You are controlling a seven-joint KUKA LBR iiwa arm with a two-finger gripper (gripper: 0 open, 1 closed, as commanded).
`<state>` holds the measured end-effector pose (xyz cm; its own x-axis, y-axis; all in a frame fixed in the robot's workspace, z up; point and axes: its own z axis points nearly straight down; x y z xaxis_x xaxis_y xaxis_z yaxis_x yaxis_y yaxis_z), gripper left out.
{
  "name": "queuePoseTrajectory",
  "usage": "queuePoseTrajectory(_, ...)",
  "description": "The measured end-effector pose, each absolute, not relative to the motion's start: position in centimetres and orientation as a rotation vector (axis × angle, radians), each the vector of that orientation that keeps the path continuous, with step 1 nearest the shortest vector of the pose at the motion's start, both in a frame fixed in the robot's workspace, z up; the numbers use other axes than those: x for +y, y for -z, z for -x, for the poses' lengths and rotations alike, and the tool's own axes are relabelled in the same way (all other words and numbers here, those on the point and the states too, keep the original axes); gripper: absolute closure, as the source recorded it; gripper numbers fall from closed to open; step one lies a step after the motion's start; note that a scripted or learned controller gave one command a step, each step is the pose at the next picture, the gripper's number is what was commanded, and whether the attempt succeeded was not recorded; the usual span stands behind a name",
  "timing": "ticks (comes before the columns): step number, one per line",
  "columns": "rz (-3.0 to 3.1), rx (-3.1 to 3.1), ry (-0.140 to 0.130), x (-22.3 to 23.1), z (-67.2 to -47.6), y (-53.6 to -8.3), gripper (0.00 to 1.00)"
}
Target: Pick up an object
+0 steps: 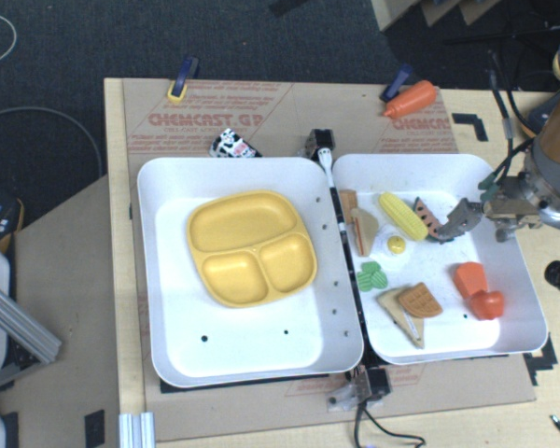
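White plastic bins sit side by side; the left bin (168,250) bears a yellow divided plate (250,246); my gripper (445,229) reaches low into the right bin (518,278), and I cannot tell its state; just beside it lies a corn cob (401,214); an orange-red piece (477,290) rests nearer the front.

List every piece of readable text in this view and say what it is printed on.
"CHEMCAST GP": red print on the brown board behind the left bin, partly blurred.
Red print on the board behind the right bin: likely the same brand, too blurred to read.
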<state>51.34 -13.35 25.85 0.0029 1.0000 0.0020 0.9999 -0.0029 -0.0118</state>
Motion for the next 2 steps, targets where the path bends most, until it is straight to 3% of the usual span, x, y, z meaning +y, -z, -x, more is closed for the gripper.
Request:
queuePoseTrajectory(1, 2.222, -2.222, 0.001, -13.3, -51.6, -26.5, 0.00)
queuePoseTrajectory(2, 2.217, -2.217, -0.004, -12.7, -51.1, -21.9, 0.00)
